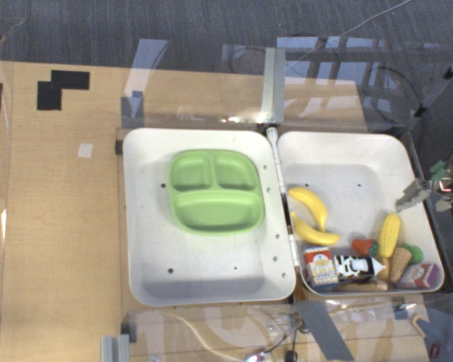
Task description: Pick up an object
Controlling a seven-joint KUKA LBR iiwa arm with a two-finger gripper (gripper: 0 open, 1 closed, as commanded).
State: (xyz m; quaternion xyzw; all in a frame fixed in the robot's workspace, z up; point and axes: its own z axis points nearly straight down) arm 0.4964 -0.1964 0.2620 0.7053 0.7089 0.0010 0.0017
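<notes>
The right white bin (pixel 347 157) holds a cluster of toy foods along its near side. Two yellow bananas (pixel 308 204) (pixel 315 235) lie close to the divider. An upright yellow corn cob (pixel 390 234) stands towards the right wall. A small red piece (pixel 362 246) and a green piece (pixel 416 253) lie on either side of the cob. In the front row are a red and white carton (pixel 321 267), a black and white carton (pixel 358 265), a tan cone-shaped piece (pixel 400 263) and a pink box (pixel 422 276).
The left bin (pixel 147 277) bears a green divided plate (pixel 214 190) near its middle. A metal divider (pixel 281 202) runs between the bins. A short grey bar (pixel 411 195) pokes over the right bin's right rim. Tan benchtop (pixel 53 225) lies to the left.
</notes>
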